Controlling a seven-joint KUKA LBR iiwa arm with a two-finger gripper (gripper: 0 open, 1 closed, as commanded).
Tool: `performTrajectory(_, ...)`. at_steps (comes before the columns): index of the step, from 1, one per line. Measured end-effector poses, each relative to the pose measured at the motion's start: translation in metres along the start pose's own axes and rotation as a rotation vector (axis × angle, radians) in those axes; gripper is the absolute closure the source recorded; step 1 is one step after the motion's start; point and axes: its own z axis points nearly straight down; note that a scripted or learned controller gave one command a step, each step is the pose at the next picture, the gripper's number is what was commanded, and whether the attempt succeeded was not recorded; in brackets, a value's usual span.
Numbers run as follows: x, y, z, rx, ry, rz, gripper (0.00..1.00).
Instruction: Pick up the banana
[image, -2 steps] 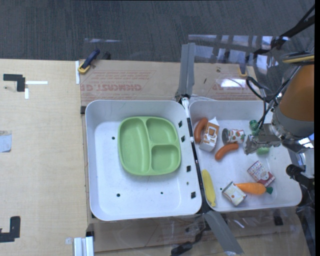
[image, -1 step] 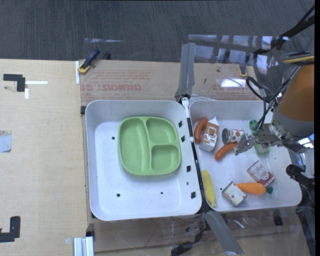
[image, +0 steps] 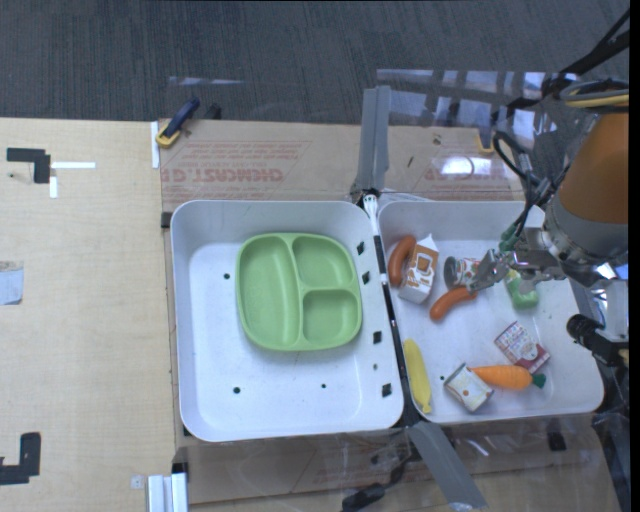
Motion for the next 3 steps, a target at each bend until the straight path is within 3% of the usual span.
performTrajectory(1, 0.120, -0.022, 0.026, 0.007, 0.000, -0.045, 0.00)
performTrajectory(2, 0.069, -0.057, 0.026, 0.007, 0.000, -0.021, 0.00)
performTrajectory(3, 0.058, -0.017, -0.076, 0.003, -0.001, -0.033, 0.00)
